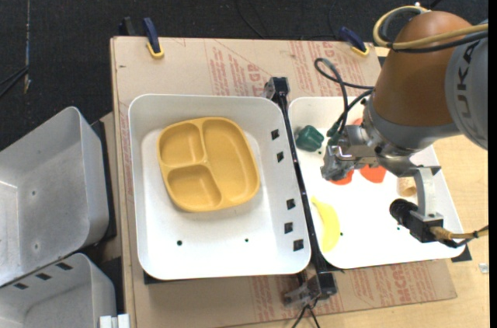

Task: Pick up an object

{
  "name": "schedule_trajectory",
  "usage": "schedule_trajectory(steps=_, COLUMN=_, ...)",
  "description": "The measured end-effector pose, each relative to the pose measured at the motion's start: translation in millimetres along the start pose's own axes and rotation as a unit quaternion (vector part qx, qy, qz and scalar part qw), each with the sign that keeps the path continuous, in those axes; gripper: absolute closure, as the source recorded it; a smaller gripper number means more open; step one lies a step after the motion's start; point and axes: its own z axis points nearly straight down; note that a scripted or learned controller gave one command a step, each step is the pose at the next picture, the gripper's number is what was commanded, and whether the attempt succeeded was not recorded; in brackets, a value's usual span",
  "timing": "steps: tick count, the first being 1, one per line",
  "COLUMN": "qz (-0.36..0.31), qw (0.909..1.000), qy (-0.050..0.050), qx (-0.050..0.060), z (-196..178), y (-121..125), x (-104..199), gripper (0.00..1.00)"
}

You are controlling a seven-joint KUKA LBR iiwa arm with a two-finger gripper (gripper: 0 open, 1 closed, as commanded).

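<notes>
Gripper (339, 163) hovers over an orange object (373, 172) mid right bin (365, 256); finger state unclear. Centre squarely before closing.

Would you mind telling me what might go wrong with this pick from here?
1. The gripper sits over orange pieces packed close together, so it may nudge rather than grasp one.
2. The green object and banana lie near the bin wall, where fingers could catch.

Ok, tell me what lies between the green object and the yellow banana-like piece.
In the camera view, bare white bin floor lies between the green object and yellow piece.
</notes>
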Motion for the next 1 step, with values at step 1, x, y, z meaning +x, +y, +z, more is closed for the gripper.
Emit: schedule_trajectory(steps=1, qz=0.000, qw=1.0000, qy=-0.001, qx=0.000, z=10.8, y=8.9, x=56.6, gripper=1.00)
